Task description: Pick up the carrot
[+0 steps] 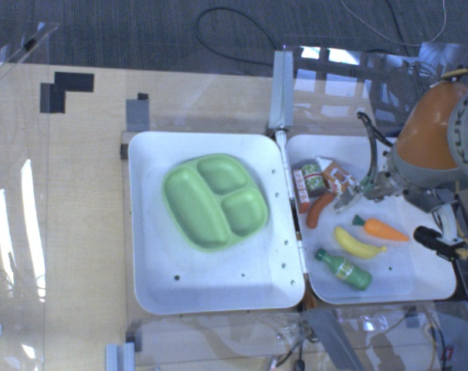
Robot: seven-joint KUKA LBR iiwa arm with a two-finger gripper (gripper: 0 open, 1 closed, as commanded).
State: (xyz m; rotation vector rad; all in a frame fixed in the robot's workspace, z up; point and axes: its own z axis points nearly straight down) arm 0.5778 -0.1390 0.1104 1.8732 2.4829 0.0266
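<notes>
Desk (64,207): pale wood, carrying two shallow white bins side by side.

Left bin (153,284): holds one green divided plate (215,202) with three compartments, lying near the bin's middle.

Right bin (427,284): holds several small things.
- Carrot (384,229): orange with a green top, lying flat near the middle of this bin, toward its right side, green end pointing left. It touches nothing that grips it.
- Banana (358,243): yellow, just beside the carrot on its near-left side.
- Green bottle (344,269): lying on its side toward the near edge of the bin, below the banana.
- Sausage (320,209): reddish, lying at a slant near the bin's left wall.
- Printed packets (311,178): by the far-left corner of the bin, just above the sausage.

Arm (435,134): grey with an orange band, reaching in from the right edge of the desk over the right bin.

Hand (356,195): low over the bin beside the sausage and packets, apart from the carrot and to its far-left. Whether it is spread or pressed together I cannot tell.
</notes>
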